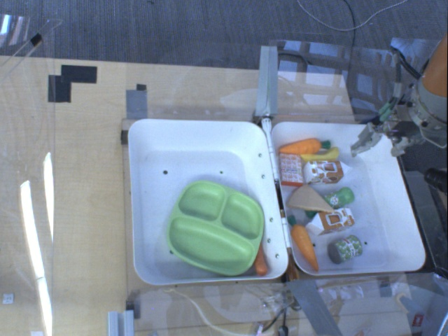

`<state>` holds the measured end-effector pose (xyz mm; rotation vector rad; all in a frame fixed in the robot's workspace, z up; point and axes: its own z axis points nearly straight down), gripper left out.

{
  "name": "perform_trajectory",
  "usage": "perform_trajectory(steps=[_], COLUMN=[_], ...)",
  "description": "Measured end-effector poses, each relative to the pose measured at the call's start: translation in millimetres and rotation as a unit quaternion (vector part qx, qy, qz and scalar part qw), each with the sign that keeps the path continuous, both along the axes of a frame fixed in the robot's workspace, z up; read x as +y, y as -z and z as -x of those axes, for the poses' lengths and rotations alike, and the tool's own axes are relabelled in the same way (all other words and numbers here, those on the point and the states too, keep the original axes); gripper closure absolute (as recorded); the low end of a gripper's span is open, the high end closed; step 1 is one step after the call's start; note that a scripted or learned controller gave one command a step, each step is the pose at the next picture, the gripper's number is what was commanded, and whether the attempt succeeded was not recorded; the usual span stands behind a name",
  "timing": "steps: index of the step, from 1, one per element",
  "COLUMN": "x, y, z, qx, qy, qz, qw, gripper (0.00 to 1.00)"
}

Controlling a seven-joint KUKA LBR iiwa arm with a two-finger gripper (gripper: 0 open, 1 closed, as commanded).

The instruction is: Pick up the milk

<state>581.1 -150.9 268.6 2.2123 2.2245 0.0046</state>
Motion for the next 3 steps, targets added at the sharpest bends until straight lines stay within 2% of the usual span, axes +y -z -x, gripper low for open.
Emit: perform_trajectory(steps=[1,2,3], x=[13,22,-11], y=[144,178,147], z=[13,82,12], qx=[0.001,-0.006,-0.001], qy=[-0.064,-0.085,-0.132], qz=[-0.0001,0.0017,0.0009], qw=[0.9979,0.9963,0.9912], gripper=[0.00,0.00,0.00])
